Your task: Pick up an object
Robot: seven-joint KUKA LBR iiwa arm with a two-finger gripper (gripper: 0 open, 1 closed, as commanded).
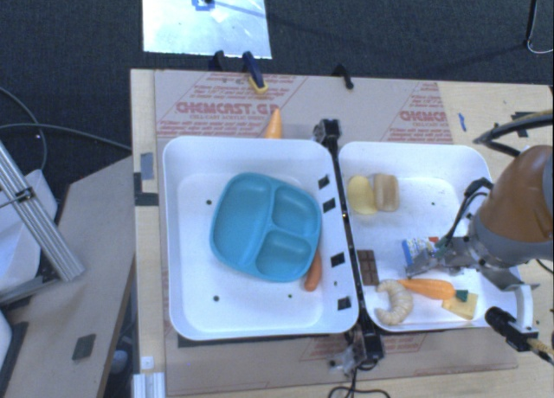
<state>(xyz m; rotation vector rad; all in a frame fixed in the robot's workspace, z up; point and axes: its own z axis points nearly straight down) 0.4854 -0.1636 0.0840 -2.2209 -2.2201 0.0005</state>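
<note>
A: Where is the arm (pixel 519 206) at this moment?

B: It reaches in from the right, its orange band over the right edge of the right bin (pixel 407 158). The gripper (pixel 430 256) hangs low over that bin's front half, just above an orange carrot (pixel 430 287).

A: Is it holding anything?

B: I cannot tell. The fingers are small and dark against clutter, and nothing is plainly seen between them. Whether they are spread or closed is unclear.

A: What lies in the right bin?

B: Near the back, a pale yellow lemon-like piece (pixel 362 195) touches a tan bread roll (pixel 386 191). Near the divider sits a brown chocolate bar (pixel 368 266). Just beside the gripper is a small blue-and-white packet (pixel 416 247). The carrot lies across the front, with a curved cream croissant-like pastry (pixel 394 300) to its left and a yellow cheese wedge (pixel 462 305) to its right. A small dark green item (pixel 461 294) sits by the cheese.

A: And the left bin (pixel 186 240)?

B: A blue sectioned plate (pixel 266 226) lies in its middle, tilted slightly. A second, smaller carrot (pixel 312 273) rests against the plate's front right edge.

A: Anything outside the bins?

B: An orange cone-shaped thing (pixel 273 124) stands on the surface (pixel 381 106) just behind the left bin, and a blue-and-yellow clamp (pixel 254 72) grips the surface's back edge.
</note>
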